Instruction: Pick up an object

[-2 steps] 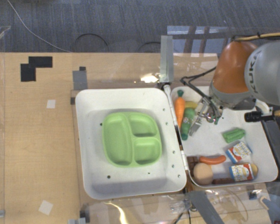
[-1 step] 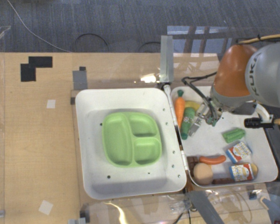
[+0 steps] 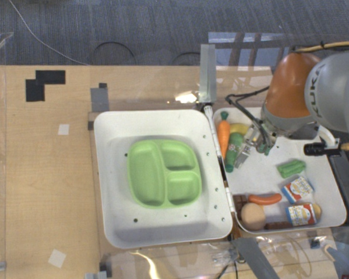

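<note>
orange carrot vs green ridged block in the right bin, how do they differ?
The orange toy carrot is long and tapered, lying lengthwise along the bin's left wall; the green ridged block is short and squarish, lying in the middle right. The carrot touches neighbouring items; the block lies alone. Both rest in the right white bin.

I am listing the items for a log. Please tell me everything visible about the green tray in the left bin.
The tray is light green, looks like matte plastic, and has rounded corners. Raised ridges divide it into three compartments: one long on the left, two smaller on the right. It lies flat, right side up, in the middle of the left bin. Only the bin floor touches it.
</note>
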`<action>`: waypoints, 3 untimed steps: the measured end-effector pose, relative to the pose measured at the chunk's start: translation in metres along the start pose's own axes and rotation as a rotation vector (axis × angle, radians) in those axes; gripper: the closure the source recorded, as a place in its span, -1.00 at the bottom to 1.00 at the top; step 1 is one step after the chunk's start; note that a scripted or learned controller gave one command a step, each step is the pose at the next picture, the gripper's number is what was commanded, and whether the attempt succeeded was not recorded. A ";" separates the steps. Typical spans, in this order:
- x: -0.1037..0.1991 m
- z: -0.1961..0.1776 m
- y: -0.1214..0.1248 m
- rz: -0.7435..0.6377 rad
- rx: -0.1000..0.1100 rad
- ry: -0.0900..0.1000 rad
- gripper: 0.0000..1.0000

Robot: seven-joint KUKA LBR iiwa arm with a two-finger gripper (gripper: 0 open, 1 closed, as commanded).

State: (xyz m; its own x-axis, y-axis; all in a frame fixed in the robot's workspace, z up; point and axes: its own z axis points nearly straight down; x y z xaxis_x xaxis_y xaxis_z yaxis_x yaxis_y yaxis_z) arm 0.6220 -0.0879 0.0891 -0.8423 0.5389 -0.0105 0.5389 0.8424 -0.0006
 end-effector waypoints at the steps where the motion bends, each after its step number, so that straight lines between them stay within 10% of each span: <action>1: -0.009 0.001 0.002 0.054 -0.004 0.001 -1.00; 2: -0.012 -0.013 0.004 0.050 -0.008 -0.009 1.00; 3: 0.018 -0.103 0.089 0.031 -0.013 -0.003 1.00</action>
